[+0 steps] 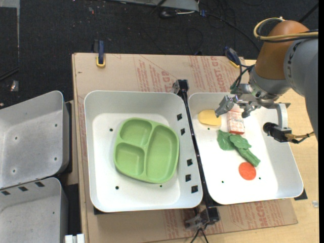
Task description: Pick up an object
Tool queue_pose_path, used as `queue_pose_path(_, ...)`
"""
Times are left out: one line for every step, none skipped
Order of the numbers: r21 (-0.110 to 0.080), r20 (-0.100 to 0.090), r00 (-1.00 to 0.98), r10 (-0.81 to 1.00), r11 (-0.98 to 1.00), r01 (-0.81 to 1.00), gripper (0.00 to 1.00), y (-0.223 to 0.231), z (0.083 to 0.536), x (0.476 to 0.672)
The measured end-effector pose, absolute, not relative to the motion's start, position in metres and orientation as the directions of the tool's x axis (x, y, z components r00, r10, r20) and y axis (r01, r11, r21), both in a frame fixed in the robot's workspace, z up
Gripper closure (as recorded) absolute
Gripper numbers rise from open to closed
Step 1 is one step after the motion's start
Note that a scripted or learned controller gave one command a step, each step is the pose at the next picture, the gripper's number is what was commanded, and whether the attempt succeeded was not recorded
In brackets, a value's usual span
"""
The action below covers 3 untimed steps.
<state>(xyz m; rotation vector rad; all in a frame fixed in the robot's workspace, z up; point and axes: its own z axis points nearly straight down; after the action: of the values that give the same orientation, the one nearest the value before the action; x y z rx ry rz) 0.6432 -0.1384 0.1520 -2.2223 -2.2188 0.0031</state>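
Note:
The right bin (283,181) holds a pale yellow piece (208,118), a small white and red carton (236,123), a green leafy toy (238,145) and an orange-red disc (247,171). My gripper (235,108) hangs over the bin's far part, directly above the carton's top end and just right of the yellow piece. Its two fingers stand spread apart, open, one on each side of the carton's upper end. Nothing is lifted; the carton lies flat on the bin floor.
The left bin (101,186) holds a green divided plate (147,150). A black divider rail (191,140) runs between the bins. Grey metal trays (30,135) lie off the bench to the left.

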Motion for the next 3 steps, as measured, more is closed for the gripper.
queue_pose_path(0.002, -0.002, 0.0, 1.0, 0.0, 1.0, 0.0, -0.138, 0.1, 0.644)
queue_pose_path(0.008, -0.004, 0.001, 1.0, -0.001, 1.0, 1.0, -0.139, 0.115, 0.646)
queue_pose_path(0.006, -0.001, -0.002, 1.0, 0.002, 1.0, 1.0, -0.134, 0.161, 0.642)
